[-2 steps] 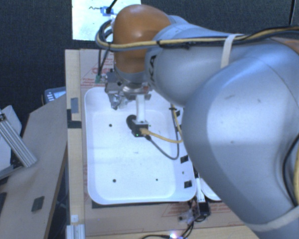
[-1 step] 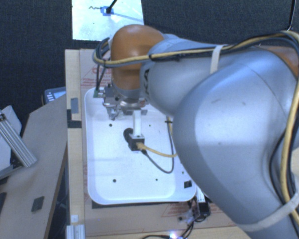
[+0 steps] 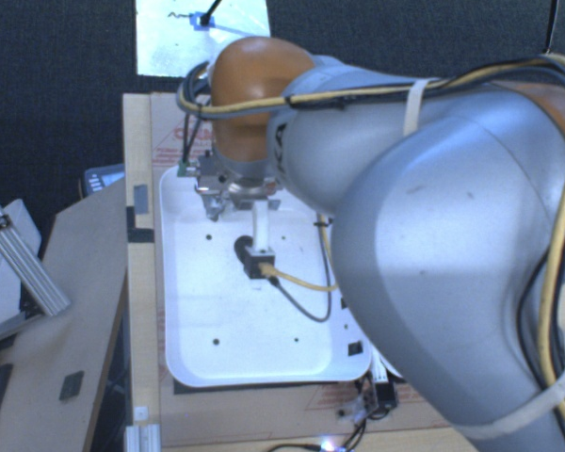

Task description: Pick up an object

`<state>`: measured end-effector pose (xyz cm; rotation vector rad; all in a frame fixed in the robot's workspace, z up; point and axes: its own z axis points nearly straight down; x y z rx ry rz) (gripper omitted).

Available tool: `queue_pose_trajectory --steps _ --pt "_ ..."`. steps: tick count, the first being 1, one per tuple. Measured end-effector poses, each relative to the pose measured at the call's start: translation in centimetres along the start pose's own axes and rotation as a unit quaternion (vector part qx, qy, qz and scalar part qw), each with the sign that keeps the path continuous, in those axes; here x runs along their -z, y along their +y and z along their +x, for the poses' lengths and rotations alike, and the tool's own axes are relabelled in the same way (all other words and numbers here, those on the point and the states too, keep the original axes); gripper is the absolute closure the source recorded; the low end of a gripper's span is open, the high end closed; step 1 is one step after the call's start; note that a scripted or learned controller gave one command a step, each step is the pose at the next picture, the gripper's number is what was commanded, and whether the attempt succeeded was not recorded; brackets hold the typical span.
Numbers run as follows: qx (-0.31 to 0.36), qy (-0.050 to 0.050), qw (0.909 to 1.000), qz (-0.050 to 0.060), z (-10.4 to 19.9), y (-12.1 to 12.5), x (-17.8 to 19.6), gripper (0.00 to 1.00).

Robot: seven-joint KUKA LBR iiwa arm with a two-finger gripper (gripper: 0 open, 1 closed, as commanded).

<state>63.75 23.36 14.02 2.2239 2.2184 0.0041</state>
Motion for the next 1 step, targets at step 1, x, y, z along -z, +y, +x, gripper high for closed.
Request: queue_pose_trajectory --steps 1 --pt "0.001 -0.001 1.0 0.003 -0.64 -4.85 -0.14 1.0"
